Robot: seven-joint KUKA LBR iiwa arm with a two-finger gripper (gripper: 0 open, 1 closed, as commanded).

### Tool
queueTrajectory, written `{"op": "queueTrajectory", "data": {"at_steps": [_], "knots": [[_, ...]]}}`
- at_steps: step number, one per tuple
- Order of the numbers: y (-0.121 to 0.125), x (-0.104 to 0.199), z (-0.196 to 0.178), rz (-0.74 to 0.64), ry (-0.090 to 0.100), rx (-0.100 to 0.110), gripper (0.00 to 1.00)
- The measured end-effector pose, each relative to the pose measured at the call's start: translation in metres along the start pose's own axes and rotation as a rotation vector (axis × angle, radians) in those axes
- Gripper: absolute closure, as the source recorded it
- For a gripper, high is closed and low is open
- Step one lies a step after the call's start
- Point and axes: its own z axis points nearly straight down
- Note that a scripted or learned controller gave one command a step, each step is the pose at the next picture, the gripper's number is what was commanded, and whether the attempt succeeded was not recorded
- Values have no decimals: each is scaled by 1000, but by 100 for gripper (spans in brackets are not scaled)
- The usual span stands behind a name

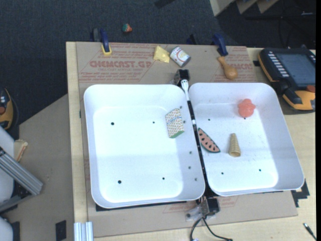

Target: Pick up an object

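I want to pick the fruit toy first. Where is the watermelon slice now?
The red watermelon slice with black seeds lies in the right white plastic bin, near its left wall, just left of the tan ice-cream cone.

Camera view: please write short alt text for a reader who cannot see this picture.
Two shallow white bins sit side by side on a bench, seen from above. The left bin holds a patterned packet near its right wall; the right bin holds a watermelon slice, an ice cream cone and a pink ball.
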Motion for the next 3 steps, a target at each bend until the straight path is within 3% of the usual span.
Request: {"op": "queueTrajectory", "data": {"at_steps": [1, 2, 3], "knots": [[14, 80, 49, -9, 12, 20, 100], [15, 176, 102, -11, 13, 22, 100], [3, 160, -150, -2, 6, -6, 100]]}}
